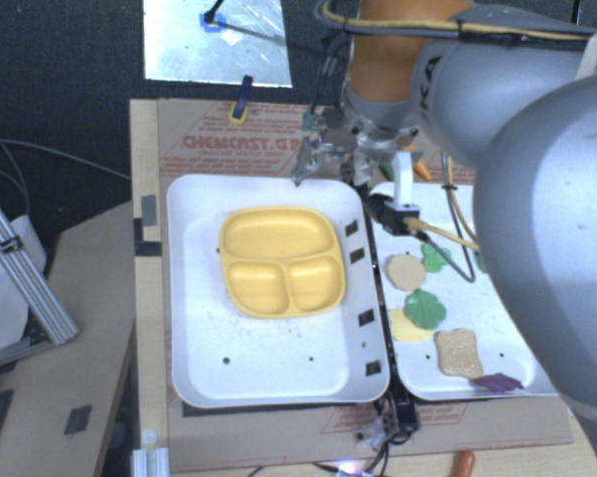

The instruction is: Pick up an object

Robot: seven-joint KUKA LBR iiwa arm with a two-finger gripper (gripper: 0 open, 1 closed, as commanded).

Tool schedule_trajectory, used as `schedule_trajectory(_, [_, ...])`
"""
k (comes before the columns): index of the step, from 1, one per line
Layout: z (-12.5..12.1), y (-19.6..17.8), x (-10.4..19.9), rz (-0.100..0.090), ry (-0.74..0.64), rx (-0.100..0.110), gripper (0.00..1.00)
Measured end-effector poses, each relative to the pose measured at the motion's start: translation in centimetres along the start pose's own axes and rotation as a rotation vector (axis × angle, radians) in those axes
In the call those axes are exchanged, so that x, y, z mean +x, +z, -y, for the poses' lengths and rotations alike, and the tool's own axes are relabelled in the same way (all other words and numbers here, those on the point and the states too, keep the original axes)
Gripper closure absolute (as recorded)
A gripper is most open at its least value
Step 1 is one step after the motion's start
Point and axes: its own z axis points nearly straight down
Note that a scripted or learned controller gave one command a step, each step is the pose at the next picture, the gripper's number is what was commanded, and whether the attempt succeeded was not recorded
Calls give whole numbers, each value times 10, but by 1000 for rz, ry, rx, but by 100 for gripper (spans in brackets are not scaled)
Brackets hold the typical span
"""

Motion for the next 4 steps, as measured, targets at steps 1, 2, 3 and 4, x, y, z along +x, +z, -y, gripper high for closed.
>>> schedule_trajectory(1, [25,133,29,4,6,19,0])
schedule_trajectory(2, [84,133,18,1,13,-27,0])
schedule_trajectory(3, [81,91,-46,16,15,-2,0])
schedule_trajectory(4, [35,38,3,4,7,-3,0])
